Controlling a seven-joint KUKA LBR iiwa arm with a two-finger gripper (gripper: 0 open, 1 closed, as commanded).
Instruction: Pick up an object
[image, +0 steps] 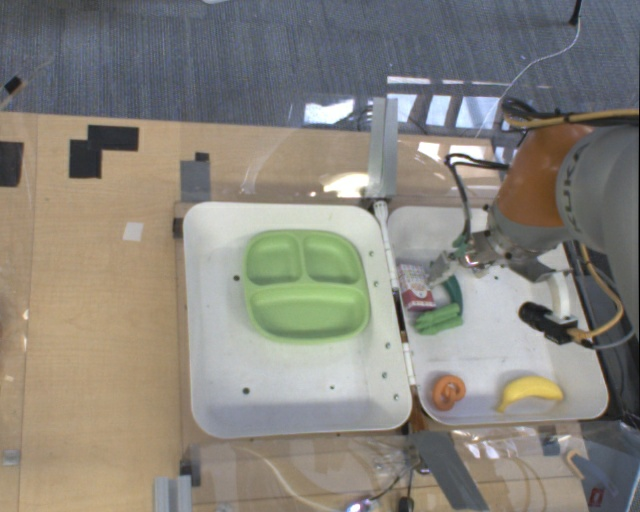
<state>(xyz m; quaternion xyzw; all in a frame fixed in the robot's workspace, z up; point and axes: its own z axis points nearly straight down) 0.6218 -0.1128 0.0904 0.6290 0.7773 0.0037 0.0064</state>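
I have not picked up anything yet. My tool (445, 268) is low in the right bin (500, 330). I cannot tell how it is set. The green thing (441, 312) lies just at its 6 o'clock, beside the snack packet (416, 285).

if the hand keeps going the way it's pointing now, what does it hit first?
Likely the green object. The hand points left and down toward it and the red-and-white packet beside it. Height is hard to judge from this slanted view, so the packet could come first.
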